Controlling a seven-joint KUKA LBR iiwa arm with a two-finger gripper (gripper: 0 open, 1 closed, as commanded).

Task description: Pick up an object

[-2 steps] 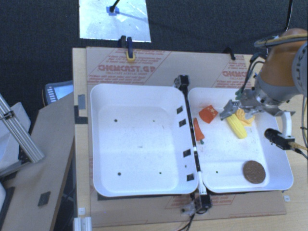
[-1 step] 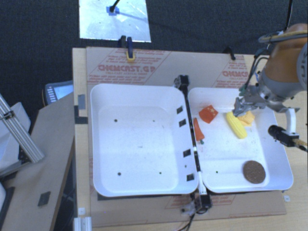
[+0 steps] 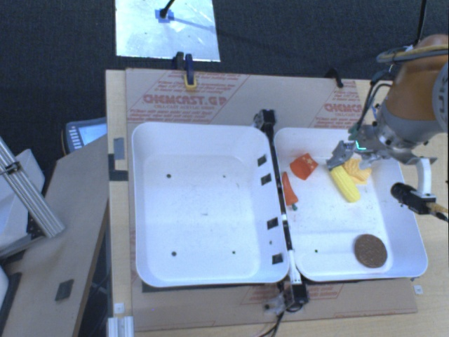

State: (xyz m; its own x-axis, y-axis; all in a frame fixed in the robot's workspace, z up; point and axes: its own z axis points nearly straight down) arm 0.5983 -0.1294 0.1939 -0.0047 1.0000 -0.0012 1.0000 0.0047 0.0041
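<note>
My gripper [image 3: 354, 158] hangs in the upper part of the right bin [image 3: 403, 272], open, its fingers spread just over the upper end of a yellow corn cob [image 3: 345, 183]. A small orange piece [image 3: 363, 174] lies against the cob's right side, partly under the gripper. Left of the cob sits a red-orange wedge [image 3: 304, 166]. A thin orange carrot [image 3: 288, 189] lies along the bin's left wall. A round brown cookie [image 3: 370, 250] rests near the front right corner. Nothing is lifted off the bin floor.
The left bin [image 3: 147, 258] stands beside the right one, joined at a black-clipped divider [image 3: 275, 188]. The arm's grey wrist and orange band [image 3: 414, 93] lean over the right bin's back right corner. A black fitting [image 3: 410, 196] juts over the right rim.
</note>
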